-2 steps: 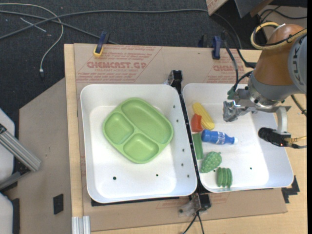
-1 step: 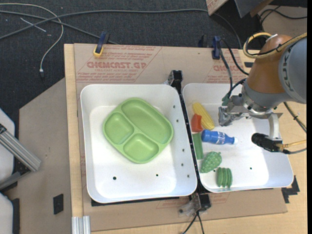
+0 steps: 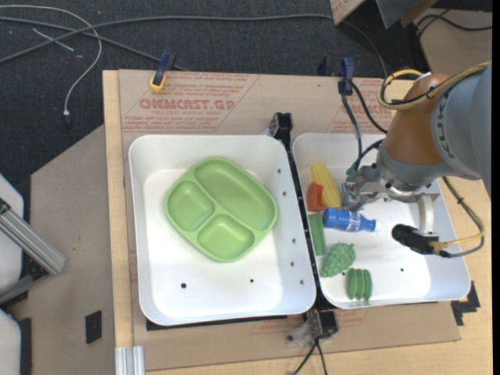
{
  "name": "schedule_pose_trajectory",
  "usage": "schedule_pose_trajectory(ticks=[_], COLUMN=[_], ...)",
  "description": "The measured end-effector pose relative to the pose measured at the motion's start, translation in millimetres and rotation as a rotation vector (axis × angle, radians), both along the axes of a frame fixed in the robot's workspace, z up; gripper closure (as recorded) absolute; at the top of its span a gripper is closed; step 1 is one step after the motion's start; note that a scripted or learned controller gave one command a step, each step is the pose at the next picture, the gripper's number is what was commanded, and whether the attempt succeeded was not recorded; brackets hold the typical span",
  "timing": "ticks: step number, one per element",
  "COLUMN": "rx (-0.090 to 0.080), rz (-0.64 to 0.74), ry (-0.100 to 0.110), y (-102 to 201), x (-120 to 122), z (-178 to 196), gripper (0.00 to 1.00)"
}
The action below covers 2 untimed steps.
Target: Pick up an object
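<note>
Cardboard covers the table point(image 3: 195, 100) under two white bins. Your tool point(image 3: 355, 196) hangs over the right bin point(image 3: 445, 287), just above the blue bottle point(image 3: 348, 221); its finger state cannot be told. Centre over the bottle, clear of the yellow corn point(image 3: 326, 183), before closing.

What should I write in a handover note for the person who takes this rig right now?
Gripper: low in the right bin, just above the blue bottle; nothing seen held.
Right bin, along its left side: yellow corn, orange piece, blue bottle, green stick, leafy green toy, green pepper.
Left bin: green divided plate.
Done: no pick visible yet.
Left: grasp one object, probably the bottle, and lift it.
</note>
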<state>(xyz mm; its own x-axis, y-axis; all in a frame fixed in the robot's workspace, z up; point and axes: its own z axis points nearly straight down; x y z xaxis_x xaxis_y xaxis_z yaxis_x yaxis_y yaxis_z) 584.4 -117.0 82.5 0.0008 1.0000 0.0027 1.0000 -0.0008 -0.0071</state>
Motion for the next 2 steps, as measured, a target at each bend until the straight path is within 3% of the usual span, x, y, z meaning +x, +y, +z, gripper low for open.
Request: schedule_pose_trajectory(ticks=[1,2], rx=[-0.001,-0.004], rz=[-0.001,0.003], ry=[-0.007,-0.014], y=[-0.3,8.1], x=[1.9,3.6], z=[13.9,74.6], gripper=[1.0,1.0])
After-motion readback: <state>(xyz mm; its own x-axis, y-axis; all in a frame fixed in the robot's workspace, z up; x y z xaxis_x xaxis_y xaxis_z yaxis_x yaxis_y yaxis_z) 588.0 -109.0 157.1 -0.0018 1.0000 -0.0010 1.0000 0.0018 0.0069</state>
